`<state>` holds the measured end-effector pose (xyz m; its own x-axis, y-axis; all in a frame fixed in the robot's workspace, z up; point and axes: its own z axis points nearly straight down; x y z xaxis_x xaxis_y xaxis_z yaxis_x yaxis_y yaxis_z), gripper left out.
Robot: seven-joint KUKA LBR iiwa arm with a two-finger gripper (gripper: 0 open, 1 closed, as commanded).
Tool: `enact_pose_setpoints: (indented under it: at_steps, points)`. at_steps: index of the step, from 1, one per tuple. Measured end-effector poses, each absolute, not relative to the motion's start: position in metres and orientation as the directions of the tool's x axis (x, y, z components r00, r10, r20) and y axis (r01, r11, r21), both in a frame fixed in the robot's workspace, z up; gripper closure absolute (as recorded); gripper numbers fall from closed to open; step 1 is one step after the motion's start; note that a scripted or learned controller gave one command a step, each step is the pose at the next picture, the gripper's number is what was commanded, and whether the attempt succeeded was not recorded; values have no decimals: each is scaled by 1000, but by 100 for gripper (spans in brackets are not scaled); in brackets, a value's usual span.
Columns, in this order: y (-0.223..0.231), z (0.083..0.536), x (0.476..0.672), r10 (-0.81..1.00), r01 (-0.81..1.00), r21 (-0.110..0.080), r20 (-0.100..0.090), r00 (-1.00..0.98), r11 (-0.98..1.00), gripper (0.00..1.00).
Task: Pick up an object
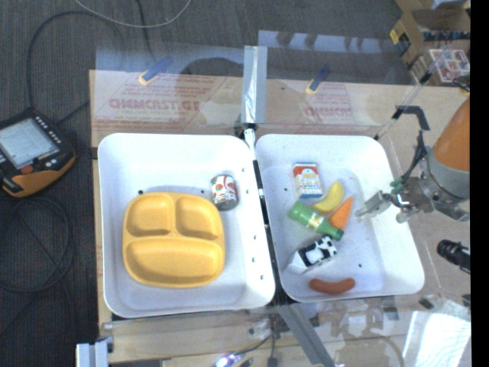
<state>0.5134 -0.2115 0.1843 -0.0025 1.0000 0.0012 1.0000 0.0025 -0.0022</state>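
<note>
Objects for picking are seen clustered mid-bin in the right bin (397,270): a red-and-white carton (306,179) at 12 o'clock, a banana (330,198), a carrot (341,213), a green bottle (315,219), a black-and-white cow toy (317,252), and a sausage (331,285) at 6 o'clock. The gripper (380,202) is poised at 3 o'clock over the bin's right part; whether anything is held cannot be told.

The arm (457,147) runs off the right edge. The tool (376,203) is blurred, and the small can's (224,190) label is too small to read.
</note>
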Motion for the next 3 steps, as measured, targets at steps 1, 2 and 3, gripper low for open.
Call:
enact_pose_setpoints:
  at_steps: [1, 2, 3]
  points:
    - [-151, 90, 571, 995, 995, 13, -6, -101, 101, 0]
    - [-151, 100, 571, 995, 995, 15, -7, -101, 101, 100]
    - [-151, 201, 547, 986, 986, 0, -1, -165, 165, 100]
